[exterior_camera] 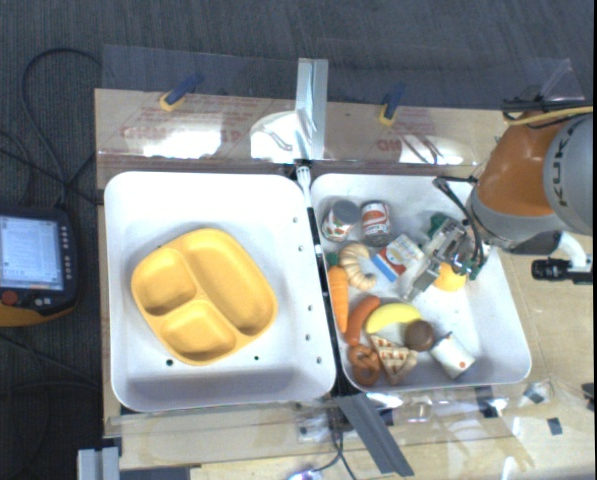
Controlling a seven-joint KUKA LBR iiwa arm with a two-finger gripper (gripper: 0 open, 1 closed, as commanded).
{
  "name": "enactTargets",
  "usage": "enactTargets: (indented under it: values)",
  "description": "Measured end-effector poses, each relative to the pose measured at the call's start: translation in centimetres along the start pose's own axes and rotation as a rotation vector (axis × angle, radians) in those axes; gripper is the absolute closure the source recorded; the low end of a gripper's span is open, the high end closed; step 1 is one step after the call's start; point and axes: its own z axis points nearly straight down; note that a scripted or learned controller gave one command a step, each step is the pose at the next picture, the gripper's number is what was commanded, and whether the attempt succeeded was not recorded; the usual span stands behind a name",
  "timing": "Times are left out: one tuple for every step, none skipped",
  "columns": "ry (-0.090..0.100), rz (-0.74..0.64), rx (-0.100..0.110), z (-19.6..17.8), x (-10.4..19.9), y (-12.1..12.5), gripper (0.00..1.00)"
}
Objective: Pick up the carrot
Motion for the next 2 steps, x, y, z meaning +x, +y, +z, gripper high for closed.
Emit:
enactTargets:
  values:
    - [-0.005,-0.004,0.002,-1.1,-0.1,0.2,1.00]
    - [-0.009,0.327,-0.009,-0.4,6.9,-6.2,1.00]
